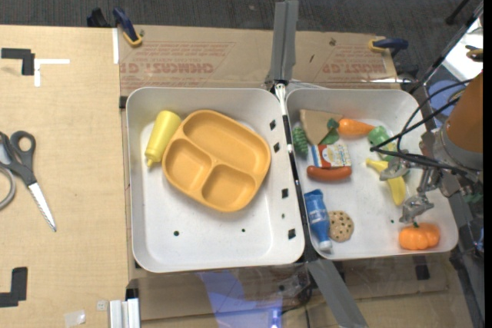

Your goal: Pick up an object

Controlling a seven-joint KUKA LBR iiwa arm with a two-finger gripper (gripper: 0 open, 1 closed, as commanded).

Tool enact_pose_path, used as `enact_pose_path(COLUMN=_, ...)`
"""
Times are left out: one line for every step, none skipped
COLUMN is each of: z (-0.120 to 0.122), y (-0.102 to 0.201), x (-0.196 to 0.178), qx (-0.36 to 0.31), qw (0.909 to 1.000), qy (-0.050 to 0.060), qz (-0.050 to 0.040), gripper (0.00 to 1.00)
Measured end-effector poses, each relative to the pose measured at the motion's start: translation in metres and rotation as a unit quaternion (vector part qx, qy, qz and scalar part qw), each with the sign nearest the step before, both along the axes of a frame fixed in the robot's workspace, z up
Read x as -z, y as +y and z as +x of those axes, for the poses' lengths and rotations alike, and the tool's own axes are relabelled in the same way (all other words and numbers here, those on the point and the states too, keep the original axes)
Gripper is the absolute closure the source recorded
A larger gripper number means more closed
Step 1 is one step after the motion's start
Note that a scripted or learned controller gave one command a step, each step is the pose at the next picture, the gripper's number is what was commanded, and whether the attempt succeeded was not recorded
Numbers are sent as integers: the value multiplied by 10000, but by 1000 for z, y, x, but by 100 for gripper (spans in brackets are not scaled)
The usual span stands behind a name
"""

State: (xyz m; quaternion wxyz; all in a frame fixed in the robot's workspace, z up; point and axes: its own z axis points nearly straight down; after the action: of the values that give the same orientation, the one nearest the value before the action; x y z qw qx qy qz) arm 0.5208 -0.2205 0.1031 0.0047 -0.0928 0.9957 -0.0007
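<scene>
Dark ribbed carpet borders the bench, where the metal claw [417, 207], its state unreadable, hangs in the right bin [361, 246] just above a round orange pumpkin [419, 236].

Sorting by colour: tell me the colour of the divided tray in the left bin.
Orange-yellow, as the camera view shows: the divided tray.

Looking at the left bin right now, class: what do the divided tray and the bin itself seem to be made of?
Divided tray: probably molded plastic, a smooth, even orange-yellow with rounded compartments and a soft sheen. Left bin: likely thin white plastic, though painted metal is possible; smooth glossy walls, rounded corners.
</scene>
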Motion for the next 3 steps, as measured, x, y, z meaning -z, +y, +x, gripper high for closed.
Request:
enact_pose_path(z=61, y=53, x=11, qx=732, qw=9973, qy=25, qz=12, gripper=0)
enact_pose_path(z=132, y=99, x=9, qx=1100, qw=9939, qy=49, qz=13, gripper=0)
enact_pose_path(z=134, y=98, x=-2, qx=1096, qw=9940, qy=7, qz=5, gripper=100)
